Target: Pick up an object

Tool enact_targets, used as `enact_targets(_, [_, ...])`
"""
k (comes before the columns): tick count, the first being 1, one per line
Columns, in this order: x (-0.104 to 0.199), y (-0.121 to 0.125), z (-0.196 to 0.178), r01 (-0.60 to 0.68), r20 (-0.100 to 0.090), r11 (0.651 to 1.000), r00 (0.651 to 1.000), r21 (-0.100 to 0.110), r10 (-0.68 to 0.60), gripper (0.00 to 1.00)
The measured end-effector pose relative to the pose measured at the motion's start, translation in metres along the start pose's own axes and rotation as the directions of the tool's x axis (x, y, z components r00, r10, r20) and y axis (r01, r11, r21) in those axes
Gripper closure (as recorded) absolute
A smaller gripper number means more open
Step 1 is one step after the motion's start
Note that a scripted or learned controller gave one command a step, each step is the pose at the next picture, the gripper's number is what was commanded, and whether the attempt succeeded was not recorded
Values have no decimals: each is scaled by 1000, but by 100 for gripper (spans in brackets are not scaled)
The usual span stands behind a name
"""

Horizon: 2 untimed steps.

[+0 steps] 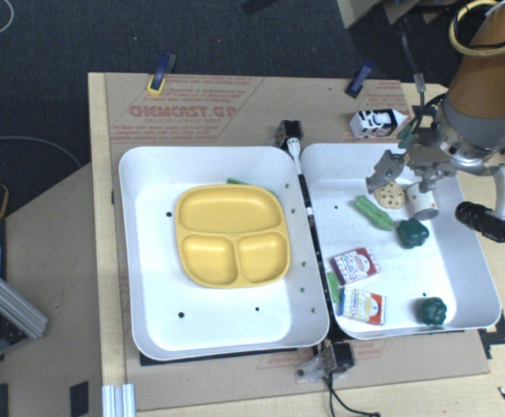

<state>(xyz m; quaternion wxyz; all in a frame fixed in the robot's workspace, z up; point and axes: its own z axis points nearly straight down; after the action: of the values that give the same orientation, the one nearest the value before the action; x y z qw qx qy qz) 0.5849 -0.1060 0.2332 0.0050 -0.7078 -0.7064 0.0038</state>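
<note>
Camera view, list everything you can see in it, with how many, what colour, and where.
Shallow white plastic bins: two, white, side by side on the bench.
Yellow three-compartment plate: one, yellow, middle of the left bin.
Round cookie: one, tan, far end of the right bin.
Long green pod-shaped piece: one, green, beside the cookie.
Dark green lumps: two, dark green, right bin, one mid-bin, one at near corner.
Small red and white packets: two, right bin's near left, second at.
Blue clamps: two, bench's far edge, other at.
Gripper: one, grey metal, over the right bin's far end.
</note>
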Motion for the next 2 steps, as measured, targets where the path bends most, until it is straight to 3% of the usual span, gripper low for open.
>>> enact_targets(1, [0, 2, -7, 2, 1, 1000, 1000, -13, -2, 0])
enact_targets(2, [-3, 0, 37, 1, 0, 1000, 1000, -6, -1, 0])
